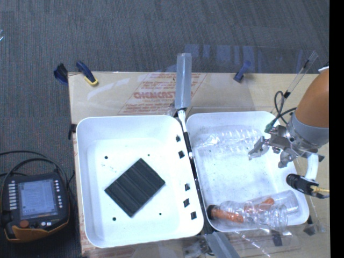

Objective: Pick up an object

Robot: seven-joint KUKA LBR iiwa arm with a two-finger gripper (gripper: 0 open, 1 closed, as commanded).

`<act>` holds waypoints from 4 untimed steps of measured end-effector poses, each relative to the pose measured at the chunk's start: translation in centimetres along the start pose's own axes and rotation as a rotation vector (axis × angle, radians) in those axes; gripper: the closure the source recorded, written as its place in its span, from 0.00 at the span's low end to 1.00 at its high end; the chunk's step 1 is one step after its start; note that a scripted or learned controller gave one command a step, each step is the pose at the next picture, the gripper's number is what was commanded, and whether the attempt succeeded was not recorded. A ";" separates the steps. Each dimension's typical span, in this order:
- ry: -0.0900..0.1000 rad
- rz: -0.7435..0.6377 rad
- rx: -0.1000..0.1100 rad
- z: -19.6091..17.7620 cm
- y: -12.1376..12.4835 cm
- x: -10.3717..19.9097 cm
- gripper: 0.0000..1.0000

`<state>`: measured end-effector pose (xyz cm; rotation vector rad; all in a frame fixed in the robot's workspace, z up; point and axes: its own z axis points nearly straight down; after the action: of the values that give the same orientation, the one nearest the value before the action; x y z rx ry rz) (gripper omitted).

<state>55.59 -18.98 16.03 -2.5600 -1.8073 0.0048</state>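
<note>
Evidently the claw (271, 149) hangs spread wide, holding nothing, over the right bin (226, 118).

Two bins sit side by side on the surface (107, 85): a ridged pad (135, 187) in the left bin (86, 144), a bottle (252, 209) (near edge) in the right bin (215, 120).

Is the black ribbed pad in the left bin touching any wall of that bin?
Apart. The camera view shows the black ribbed pad lying on the floor of the left bin, with white floor visible around all four of its edges.
</note>
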 end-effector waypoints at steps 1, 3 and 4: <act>0.000 -0.042 -0.003 7.5 -7.4 -1.0 0.00; -0.001 -0.221 -0.001 7.6 -9.8 3.7 0.00; 0.001 0.017 -0.007 7.5 -8.9 1.7 0.00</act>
<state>47.70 -14.32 8.64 -2.5793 -1.7889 -0.0021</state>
